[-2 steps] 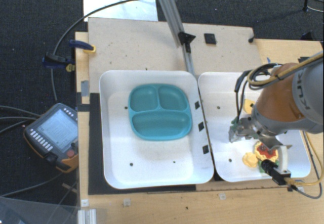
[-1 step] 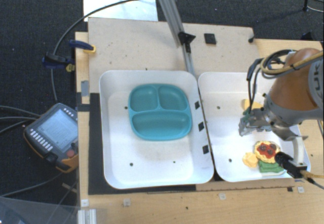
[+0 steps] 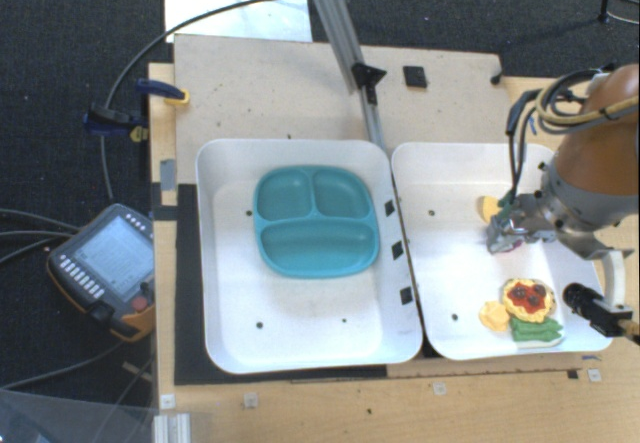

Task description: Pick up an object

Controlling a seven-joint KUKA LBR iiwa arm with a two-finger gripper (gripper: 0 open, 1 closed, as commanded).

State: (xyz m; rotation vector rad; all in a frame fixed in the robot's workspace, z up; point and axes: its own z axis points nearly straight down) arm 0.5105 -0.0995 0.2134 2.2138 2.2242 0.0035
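Toy food (image 3: 527, 311), a red, yellow and green piece, lies at the near corner of the right bin (image 3: 440, 261). Just beyond it the jaws (image 3: 505, 231) sit low over the bin floor beside a small yellow piece (image 3: 487, 207); whether they are parted or closed cannot be told. A teal divided plate (image 3: 315, 221) rests in the left bin (image 3: 225, 261).

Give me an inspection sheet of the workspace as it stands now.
Surface: bench bearing a left bin and a right bin.
Job's things: toy food pile near the right bin's front edge; yellow piece beside the gripper.
Clutter: teal divided plate in the left bin.
Grippers: gripper low over the right bin, nothing seen between its fingers.
Cables: black cables curving across the floor behind the bench.
Surroundings: teach pendant on the floor left; clamp at the bench's left edge.
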